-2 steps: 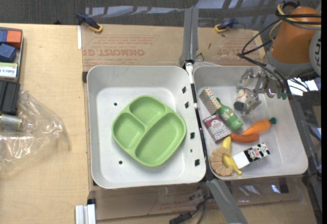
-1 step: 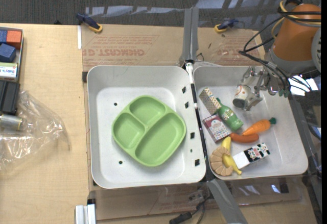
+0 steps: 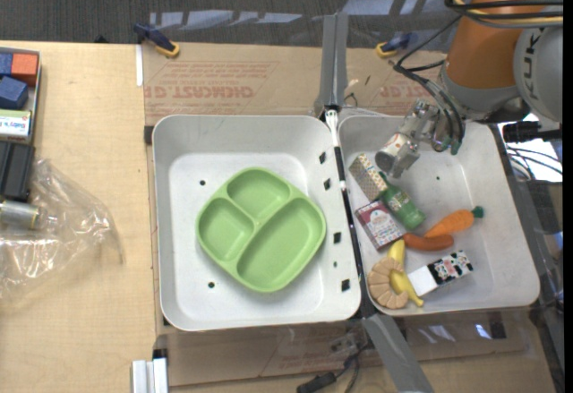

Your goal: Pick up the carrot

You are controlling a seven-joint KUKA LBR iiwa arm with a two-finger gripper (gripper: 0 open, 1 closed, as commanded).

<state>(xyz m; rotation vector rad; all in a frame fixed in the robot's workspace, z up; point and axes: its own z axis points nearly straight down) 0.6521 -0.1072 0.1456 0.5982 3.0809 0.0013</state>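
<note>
My pincer (image 3: 400, 152) hangs over the far left part of the right bin (image 3: 501, 288); I cannot tell its state. The carrot (image 3: 450, 222) lies well apart from it, nearer in that bin, with a red sausage (image 3: 428, 242) touching its near side. A green bottle (image 3: 402, 208) lies to the carrot's left. The left bin (image 3: 170, 230) holds a green divided plate (image 3: 260, 229).

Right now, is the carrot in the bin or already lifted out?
In the bin. The carrot lies flat on the right bin's floor beside the sausage, apart from the gripper, which hangs above the bin's far end.
</note>
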